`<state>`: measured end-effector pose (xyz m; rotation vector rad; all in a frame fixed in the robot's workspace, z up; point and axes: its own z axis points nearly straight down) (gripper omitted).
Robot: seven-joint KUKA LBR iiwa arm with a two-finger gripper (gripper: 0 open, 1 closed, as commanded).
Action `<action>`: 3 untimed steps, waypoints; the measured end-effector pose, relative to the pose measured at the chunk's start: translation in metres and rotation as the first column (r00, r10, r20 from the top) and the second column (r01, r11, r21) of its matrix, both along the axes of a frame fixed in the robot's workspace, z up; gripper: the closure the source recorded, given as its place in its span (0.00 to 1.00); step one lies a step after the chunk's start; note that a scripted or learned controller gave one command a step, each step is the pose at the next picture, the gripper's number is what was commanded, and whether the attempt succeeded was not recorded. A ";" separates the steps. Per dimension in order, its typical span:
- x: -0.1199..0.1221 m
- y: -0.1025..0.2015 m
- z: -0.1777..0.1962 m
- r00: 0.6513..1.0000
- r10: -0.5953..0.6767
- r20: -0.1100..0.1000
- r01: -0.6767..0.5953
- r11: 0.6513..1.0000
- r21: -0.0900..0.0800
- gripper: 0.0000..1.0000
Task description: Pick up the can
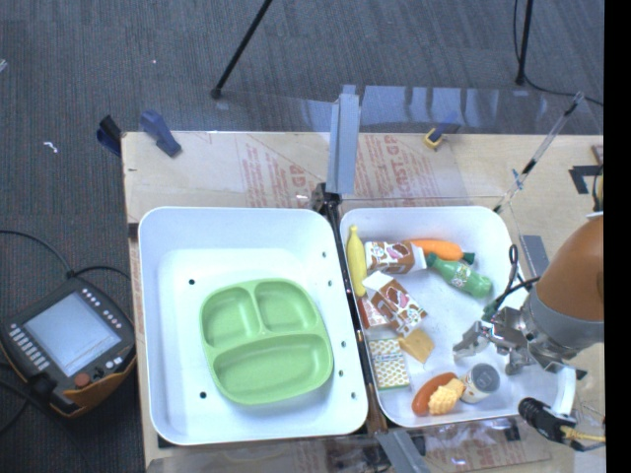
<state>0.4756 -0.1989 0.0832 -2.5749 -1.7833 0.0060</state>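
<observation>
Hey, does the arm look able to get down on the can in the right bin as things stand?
Probably yes. The can stands upright near the right bin's front edge, top uncovered, with the end effector just beside it. The corn crowds its left side, which may hamper a grip.

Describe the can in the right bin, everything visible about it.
The can is a small, silvery, metallic-looking cylinder, seen mostly from its round end, which shows a darker centre inside a pale rim. It sits near the front right corner of the right bin, on the white floor. Its left side meets or nearly meets the yellow corn that lies on an orange piece. The gripper is just above and right of it in the view; whether they touch cannot be told. Any label is too small to read.
</observation>
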 end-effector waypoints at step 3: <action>0.041 0.031 0.150 0.876 -0.482 0.001 0.482 0.876 -0.008 1.00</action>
